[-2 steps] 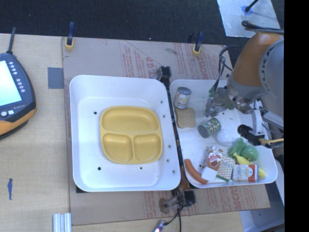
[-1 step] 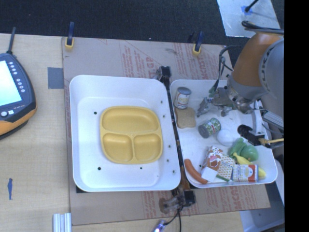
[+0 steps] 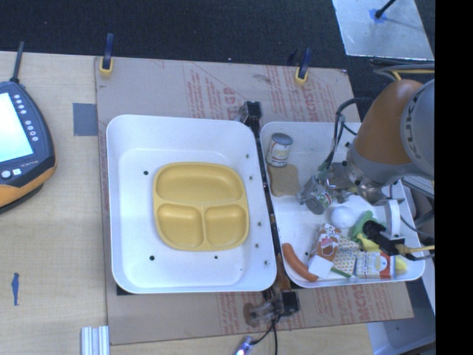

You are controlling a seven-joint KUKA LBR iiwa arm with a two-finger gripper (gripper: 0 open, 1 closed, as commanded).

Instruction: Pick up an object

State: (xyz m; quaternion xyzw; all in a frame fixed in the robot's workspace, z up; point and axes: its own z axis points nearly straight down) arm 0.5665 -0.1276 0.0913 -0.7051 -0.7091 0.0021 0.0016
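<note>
Objects for picking crowd the right bin (image 3: 275, 135), at the frame's right: a small can (image 3: 279, 149) near its upper-left corner, a white egg-shaped piece (image 3: 342, 216) mid-bin, a sausage (image 3: 298, 263) at the lower-left edge, and packets (image 3: 336, 251) along the bottom. The gripper (image 3: 316, 195) sits low over the bin's middle, just left of the white piece; whether it is released or clenched cannot be told, and nothing visibly rests in it. This looks like the reach-and-descend step. Next would come settling around one item, then lifting. A yellow divided tray (image 3: 200, 204) occupies the left bin (image 3: 118, 198).

The arm (image 3: 392, 135) hides part of the right bin (image 3: 295, 135); the fingers' state is unclear.
</note>
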